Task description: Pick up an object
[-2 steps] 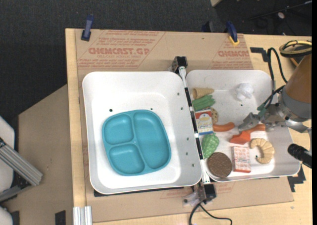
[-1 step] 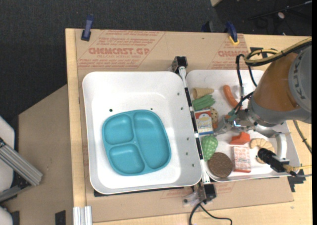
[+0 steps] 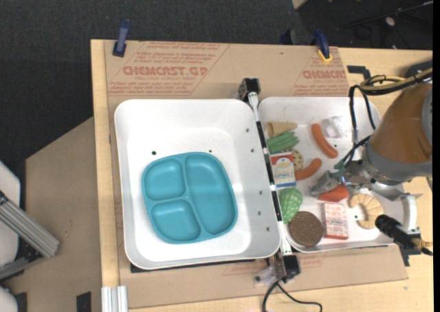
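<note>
The grey arm (image 3: 405,140), with its orange band uppermost, reaches in from 3 o'clock and bends down over the right-hand bin (image 3: 302,106). Its pincer (image 3: 328,183) sits low among the toy food near the middle of that bin; whether it is spread or closed, and whether anything is caught in it, cannot be told from this angle. Black cables loop over the arm's top.

The bench (image 3: 172,63) is covered with tan cardboard printed in red lettering and fastened by blue clamps at its 12 o'clock edge; dark carpet lies beyond it. Two shallow white bins with rounded corners stand side by side. The left bin (image 3: 137,125) carries a smooth teal plate (image 3: 189,196) with three compartments, lying toward the bin's 6 o'clock side.

The right bin is crowded. Two glossy sausages lie there, one (image 3: 324,140) at 12 o'clock from the pincer and a smaller one (image 3: 307,167) at its 9 o'clock. A red piece (image 3: 335,194) lies just beside the pincer at 6 o'clock. A tan croissant (image 3: 364,206) is at 4 o'clock, a flat pink packet (image 3: 336,220) at 6 o'clock, and a round brown patty (image 3: 306,228) at 7 o'clock. Along the bin's 9 o'clock wall sit a green leafy piece (image 3: 282,142), a small printed carton (image 3: 283,168) and a bumpy green vegetable (image 3: 290,202).
</note>
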Tool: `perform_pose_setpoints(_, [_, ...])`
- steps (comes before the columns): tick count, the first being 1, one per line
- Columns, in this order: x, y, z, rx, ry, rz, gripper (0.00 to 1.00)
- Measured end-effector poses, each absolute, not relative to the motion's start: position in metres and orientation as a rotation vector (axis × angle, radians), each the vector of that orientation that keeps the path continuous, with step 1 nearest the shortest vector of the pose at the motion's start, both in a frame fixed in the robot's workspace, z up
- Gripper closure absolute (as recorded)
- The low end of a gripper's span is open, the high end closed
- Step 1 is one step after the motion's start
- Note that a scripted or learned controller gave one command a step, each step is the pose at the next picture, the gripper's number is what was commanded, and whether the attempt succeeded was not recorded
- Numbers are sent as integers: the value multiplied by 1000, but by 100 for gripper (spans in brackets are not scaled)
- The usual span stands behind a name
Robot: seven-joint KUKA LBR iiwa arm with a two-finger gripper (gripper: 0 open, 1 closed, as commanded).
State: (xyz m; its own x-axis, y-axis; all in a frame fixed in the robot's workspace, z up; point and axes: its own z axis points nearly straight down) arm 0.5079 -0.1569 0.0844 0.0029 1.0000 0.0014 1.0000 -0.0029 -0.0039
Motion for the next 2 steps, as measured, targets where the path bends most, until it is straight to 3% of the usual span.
perform_pose_setpoints(1, [509,-155,95,-2222,-2220,-1,100])
perform_pose_setpoints(2, [545,-85,191,-2217,-2238,-14,100])
